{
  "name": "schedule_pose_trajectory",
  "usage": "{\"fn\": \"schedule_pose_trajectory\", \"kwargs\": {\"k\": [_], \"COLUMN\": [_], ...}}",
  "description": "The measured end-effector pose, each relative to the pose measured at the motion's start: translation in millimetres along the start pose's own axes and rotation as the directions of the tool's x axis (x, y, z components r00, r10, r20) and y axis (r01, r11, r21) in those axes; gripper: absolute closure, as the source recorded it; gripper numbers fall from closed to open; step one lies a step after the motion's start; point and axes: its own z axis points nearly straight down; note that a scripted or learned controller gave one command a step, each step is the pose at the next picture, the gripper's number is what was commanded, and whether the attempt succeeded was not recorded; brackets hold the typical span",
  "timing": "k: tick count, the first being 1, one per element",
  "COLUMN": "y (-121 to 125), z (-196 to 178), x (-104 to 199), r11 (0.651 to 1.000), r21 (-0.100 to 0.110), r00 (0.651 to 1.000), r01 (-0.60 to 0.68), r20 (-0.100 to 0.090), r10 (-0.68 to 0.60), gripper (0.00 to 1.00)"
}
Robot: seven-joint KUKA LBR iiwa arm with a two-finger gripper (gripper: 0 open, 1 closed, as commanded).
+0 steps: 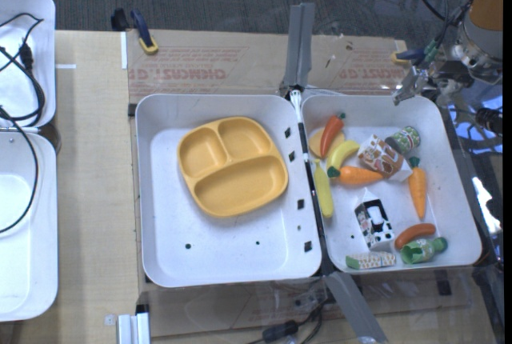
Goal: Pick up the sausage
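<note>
The sausage (414, 234), short and reddish-orange, lies near the front right corner of the right bin (460, 174). A green item (424, 250) touches its front side. My gripper (422, 83) hangs over the bin's far right corner, well behind the sausage and apart from it. Nothing shows held in it.
The right bin also holds a red pepper (330, 134), two bananas (323, 190), two carrots (418, 190), a wrapped snack (380, 156), a green can (406, 139), a black-and-white box (374, 224) and a wafer (370, 261). A yellow divided plate (232, 166) sits in the left bin (160, 246).
</note>
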Motion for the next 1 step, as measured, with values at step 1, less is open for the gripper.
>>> {"fn": "schedule_pose_trajectory", "kwargs": {"k": [1], "y": [-30.8], "z": [102.4], "x": [75.3], "r11": [0.999], "r21": [0.001], "r00": [0.999], "r01": [0.033], "r20": [0.000], "r10": [-0.033], "gripper": [0.00]}}
